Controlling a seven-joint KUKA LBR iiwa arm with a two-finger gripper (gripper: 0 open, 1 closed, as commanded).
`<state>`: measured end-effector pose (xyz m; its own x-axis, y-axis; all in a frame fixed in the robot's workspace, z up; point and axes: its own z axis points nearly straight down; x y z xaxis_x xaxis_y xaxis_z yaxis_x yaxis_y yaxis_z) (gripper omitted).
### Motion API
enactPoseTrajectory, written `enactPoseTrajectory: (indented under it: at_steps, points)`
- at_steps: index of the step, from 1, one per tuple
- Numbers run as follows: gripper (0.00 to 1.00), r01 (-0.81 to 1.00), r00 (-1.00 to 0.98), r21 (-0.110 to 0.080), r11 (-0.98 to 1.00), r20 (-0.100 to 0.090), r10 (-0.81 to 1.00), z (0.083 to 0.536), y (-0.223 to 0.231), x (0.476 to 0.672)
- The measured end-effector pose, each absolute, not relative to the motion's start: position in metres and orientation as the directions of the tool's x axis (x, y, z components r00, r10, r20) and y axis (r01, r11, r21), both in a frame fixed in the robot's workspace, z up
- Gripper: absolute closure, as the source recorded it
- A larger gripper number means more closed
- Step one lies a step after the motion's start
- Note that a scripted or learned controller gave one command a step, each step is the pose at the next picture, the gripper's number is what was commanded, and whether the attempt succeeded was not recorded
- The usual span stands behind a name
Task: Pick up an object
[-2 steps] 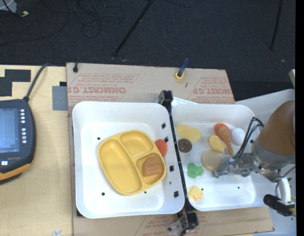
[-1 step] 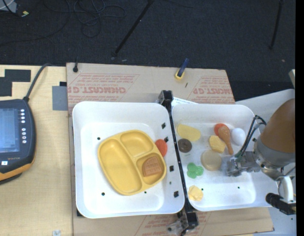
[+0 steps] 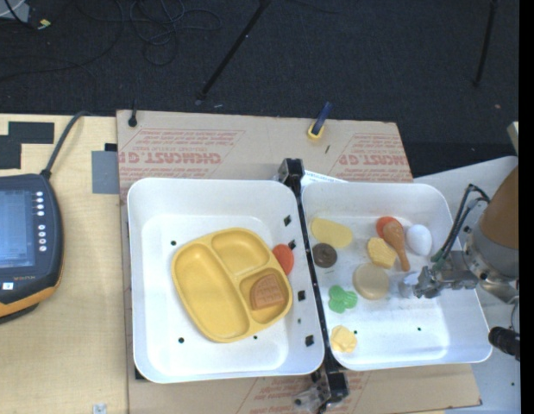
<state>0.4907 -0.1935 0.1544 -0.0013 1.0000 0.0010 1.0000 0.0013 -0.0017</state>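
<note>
The claw (image 3: pixel 419 285) hovers low in the right bin (image 3: pixel 439 339), just right of the tan disc (image 3: pixel 371 281); I cannot tell its state. To grasp well, centre over the disc and descend straight, avoiding the orange spoon (image 3: pixel 394 240) beyond it.

Grey arm (image 3: pixel 495 261), orange band, black cables — pale metallic gripper (image 3: pixel 419 286)

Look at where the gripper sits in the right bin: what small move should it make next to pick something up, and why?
Probably a short move left and down onto the tan round piece. The gripper sits low in the right bin, just right of that piece, with nothing visibly between its fingers, so that looks like the nearest target.
</note>
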Motion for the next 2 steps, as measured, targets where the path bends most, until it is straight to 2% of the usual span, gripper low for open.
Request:
enactPoseTrajectory:
  at_steps: [2]
  points:
    - [1.0, 1.0, -0.001, -0.002, 0.001, 0.001, 1.0, 0.227, -0.187, 0.496]
